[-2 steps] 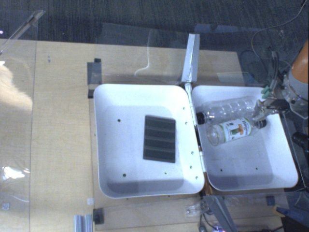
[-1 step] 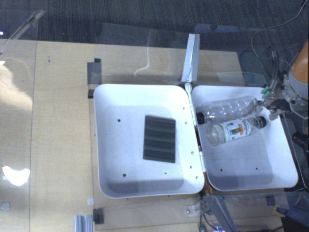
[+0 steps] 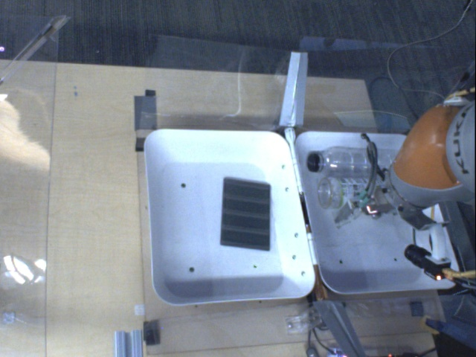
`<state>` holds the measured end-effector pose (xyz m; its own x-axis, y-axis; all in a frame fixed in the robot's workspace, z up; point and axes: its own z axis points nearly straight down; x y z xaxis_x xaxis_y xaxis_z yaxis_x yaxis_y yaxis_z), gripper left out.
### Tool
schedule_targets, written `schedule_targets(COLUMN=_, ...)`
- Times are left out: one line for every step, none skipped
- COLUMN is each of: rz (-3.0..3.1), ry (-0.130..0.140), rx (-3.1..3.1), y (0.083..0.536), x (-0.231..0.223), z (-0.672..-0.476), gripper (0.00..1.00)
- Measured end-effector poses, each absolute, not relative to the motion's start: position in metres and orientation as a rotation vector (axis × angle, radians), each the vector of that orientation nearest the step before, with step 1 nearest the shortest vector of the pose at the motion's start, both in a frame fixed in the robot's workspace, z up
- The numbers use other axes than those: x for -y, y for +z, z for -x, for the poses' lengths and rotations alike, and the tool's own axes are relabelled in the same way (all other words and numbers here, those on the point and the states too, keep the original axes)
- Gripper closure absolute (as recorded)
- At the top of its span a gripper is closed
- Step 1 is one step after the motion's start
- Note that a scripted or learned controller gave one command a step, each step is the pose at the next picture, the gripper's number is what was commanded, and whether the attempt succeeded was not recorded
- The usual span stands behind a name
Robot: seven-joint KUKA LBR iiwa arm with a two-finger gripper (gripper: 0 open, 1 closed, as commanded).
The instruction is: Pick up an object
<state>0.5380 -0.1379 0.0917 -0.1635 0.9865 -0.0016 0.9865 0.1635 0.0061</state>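
Note:
A black ribbed rectangular pad (image 3: 246, 213) lies flat in the middle of the left bin (image 3: 171, 162). In the right bin (image 3: 357, 274), a clear plastic bottle (image 3: 342, 161) with a black cap lies on its side near the far wall. A second clear, rounded container (image 3: 329, 193) lies just in front of it. My gripper (image 3: 363, 204) is low in the right bin, right beside this clear container and just below the bottle. The arm's orange band (image 3: 428, 155) covers the bin's right part. Nothing is visibly held.
A raised divider (image 3: 305, 214) separates the two bins. A metal bar (image 3: 292, 95) stands behind their shared corner. Wooden bench top (image 3: 74, 199) extends to the left. The right bin's front floor is bare white.

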Motion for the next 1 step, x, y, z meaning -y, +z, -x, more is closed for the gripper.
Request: schedule_targets(rz=-2.031, ry=0.012, rx=-2.382, y=0.0891, x=0.1063, z=-0.6029, gripper=0.00)
